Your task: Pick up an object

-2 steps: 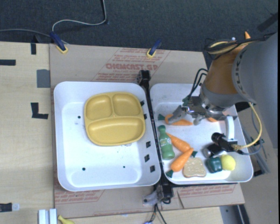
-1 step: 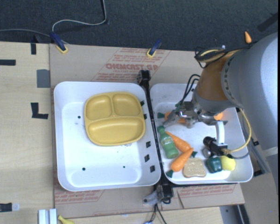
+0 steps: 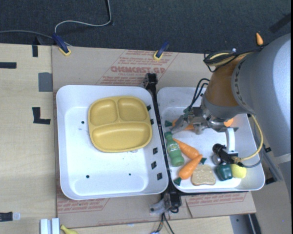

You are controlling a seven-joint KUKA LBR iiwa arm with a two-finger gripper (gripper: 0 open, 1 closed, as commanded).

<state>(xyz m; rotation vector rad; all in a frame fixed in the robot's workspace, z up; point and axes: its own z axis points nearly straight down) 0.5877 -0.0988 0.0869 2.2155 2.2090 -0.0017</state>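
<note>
gripper (image 3: pixel 188 122) low in the right bin (image 3: pixel 244 182), upper left part | can't tell you how wide the jaws are or if they've got anything | carrots (image 3: pixel 189 149), green bottle (image 3: pixel 174 150) just below it | yellow tray (image 3: pixel 120 123) in left bin (image 3: pixel 71 145)

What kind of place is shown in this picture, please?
Probably a robotics lab bench: two white bins on cardboard, a yellow divided plate, toy carrots, and a robot arm reaching in.

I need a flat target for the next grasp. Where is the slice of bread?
The slice of bread lies in the right bin, near its front edge, just below the lower carrot and left of the teal block.
</note>
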